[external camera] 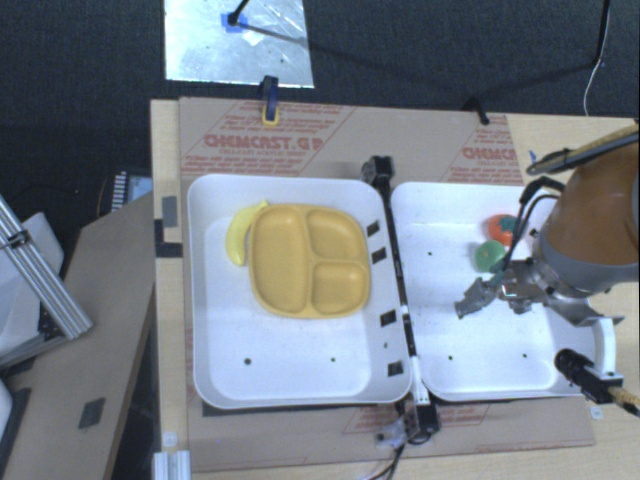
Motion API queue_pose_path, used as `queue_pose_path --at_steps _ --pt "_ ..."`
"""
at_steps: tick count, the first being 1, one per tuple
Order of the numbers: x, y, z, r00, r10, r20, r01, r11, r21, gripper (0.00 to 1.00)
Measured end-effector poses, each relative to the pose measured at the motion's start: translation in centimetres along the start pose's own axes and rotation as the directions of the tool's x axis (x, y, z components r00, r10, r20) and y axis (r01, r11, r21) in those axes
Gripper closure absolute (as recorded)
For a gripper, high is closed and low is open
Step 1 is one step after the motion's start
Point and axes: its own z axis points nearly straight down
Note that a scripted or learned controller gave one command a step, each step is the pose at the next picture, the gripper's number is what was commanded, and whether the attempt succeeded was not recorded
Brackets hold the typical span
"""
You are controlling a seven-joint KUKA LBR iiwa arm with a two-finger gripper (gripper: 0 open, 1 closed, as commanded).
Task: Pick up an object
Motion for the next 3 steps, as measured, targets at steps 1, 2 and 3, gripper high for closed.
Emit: queue_pose_path --at_steps 1,2,3 --pt "0.0 0.2 -0.4 1.000 -0.002 0.001 0.002 1.000 -0.009 0.00" --pt "0.4 0.3 3.9 1.000 0.000 0.000 0.000 1.000 -0.005 0.00" --pt "0.7 1.3 9.2 1.000 0.000 0.000 0.000 1.000 -0.005 0.00"
